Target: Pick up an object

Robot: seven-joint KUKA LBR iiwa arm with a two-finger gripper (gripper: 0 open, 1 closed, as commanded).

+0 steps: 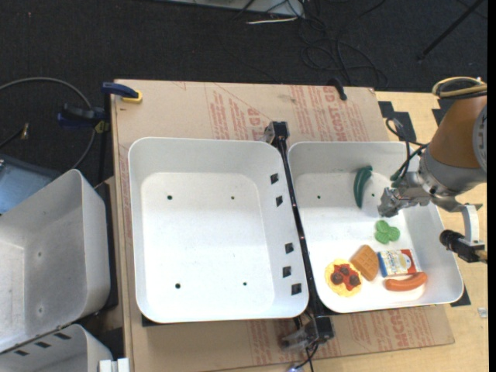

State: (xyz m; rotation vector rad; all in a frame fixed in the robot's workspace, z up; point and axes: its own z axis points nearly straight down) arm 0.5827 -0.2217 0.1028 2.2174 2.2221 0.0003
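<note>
My gripper [390,202]: low inside the right bin [310,161], near its far right side; from above I cannot tell how my jaws stand, and I see nothing clearly caught in them.
Dark green curved toy [362,186]: just left of my gripper, leaning at the bin's back slope, close to touching; possibly a cucumber or pepper.
Small light green piece [387,232]: just in front of my gripper, on the bin floor.
Milk carton toy [396,263]: further toward the bin's near edge, beyond the green piece.
Sausage [404,283]: beside the carton, closest to the near rim.
Bread slice [365,262]: left of the carton.
Small pizza [344,277]: left of the bread, touching it.
Left bin [155,161]: across the divider from me.
Risk: I judge I sit between two green things, so closing may nudge either one aside; the curved toy on the slope could slide or roll away.
</note>
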